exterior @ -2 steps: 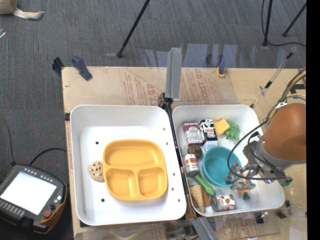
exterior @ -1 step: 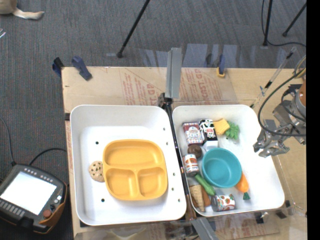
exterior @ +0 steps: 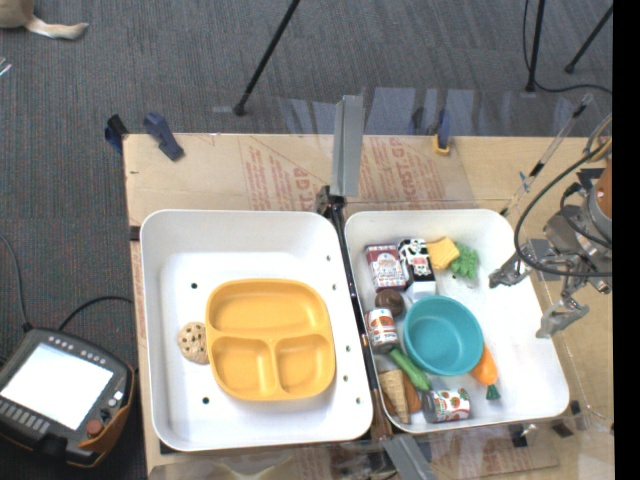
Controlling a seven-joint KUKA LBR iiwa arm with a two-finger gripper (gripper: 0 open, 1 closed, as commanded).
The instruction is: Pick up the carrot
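From my station I see the carrot [exterior: 485,368] lying in the right bin [exterior: 530,368], wedged low against the right side of the teal bowl [exterior: 442,334], its green top pointing down toward the bin's near wall. That spot matters: the bowl's rim crowds one flank of the carrot, so I judge any descent will want the fingers set along the free sides, not across the bowl. The tool [exterior: 545,293] sits at the right bin's right edge, above and to the right of the carrot and apart from it, with nothing between its fingers; the two fingers look splayed wide, one reaching in over the bin, the other hanging lower near the rim. I read this as an approach not yet begun in earnest, the pick itself undone. The rest of the right bin is packed along its left side: small boxes and cans, a green vegetable [exterior: 410,368] beside the bowl, a yellow piece [exterior: 441,253] near the far wall. The left bin [exterior: 170,268] carries a yellow divided tray [exterior: 270,338] with a cookie [exterior: 194,341] touching its left edge, well apart from my work. Both bins rest on the desk [exterior: 250,168].
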